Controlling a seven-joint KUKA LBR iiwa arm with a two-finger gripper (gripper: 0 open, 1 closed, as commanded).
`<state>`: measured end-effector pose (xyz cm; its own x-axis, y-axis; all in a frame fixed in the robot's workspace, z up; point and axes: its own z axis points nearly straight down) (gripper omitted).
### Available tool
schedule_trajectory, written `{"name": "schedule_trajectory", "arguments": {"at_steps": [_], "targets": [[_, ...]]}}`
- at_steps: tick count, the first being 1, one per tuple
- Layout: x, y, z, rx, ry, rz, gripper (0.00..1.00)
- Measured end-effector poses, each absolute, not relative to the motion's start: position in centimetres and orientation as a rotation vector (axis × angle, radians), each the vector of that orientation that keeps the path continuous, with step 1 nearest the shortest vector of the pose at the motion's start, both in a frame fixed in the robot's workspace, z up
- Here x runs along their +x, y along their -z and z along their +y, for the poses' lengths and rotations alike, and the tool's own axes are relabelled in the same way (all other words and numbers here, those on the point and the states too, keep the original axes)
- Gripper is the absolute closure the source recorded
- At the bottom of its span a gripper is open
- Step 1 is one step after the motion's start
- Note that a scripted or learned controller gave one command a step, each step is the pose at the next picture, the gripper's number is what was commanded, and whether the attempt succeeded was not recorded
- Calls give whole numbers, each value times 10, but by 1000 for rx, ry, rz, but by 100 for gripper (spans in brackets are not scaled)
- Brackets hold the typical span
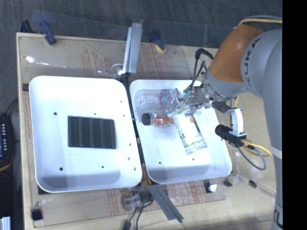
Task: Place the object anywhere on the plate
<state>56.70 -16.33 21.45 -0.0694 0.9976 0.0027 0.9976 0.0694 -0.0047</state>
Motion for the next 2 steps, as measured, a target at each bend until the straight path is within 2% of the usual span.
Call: {"name": "schedule_trajectory", "arguments": {"at_steps": [1, 2], "targets": [[549, -312, -104, -2184, 1, -2258, 100], [568, -232, -59, -2527, -10, -1856, 100]]}}
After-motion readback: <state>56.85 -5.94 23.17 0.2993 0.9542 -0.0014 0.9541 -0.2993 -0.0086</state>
